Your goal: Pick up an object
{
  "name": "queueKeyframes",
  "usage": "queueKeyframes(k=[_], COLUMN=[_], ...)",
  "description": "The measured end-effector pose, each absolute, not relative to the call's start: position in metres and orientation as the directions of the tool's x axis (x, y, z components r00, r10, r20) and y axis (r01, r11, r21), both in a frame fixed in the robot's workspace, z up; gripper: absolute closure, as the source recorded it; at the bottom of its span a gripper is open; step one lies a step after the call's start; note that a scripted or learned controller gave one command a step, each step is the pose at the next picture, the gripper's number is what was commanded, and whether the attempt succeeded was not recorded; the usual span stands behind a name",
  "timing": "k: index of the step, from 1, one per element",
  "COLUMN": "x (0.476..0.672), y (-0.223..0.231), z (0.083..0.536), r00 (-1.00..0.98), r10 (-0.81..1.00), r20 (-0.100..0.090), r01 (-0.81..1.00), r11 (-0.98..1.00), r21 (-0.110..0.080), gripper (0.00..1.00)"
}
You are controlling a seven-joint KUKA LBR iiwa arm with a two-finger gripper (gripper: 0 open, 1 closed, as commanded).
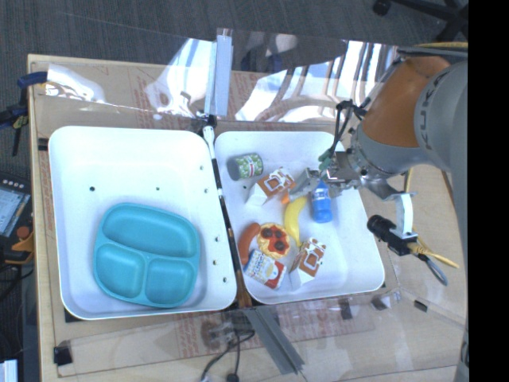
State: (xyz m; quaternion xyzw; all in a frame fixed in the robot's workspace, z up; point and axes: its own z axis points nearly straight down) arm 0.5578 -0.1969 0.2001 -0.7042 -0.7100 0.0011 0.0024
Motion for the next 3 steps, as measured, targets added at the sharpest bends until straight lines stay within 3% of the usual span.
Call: queueKeyframes(k=[1,2,3], x=[0.571,0.571,0.610], y=[-0.209,-0.209,-0.149], z=[0.090,0.100,0.227], r00=[-0.115,-0.120,-0.176], r10=[0.993,0.993,0.984], r20=[0.002,0.003,0.000], r01=[0.993,0.993,0.984], r11=[0.115,0.120,0.176], r21=[-0.004,-0.006,0.000], gripper=[0.00,1.00,1.00])
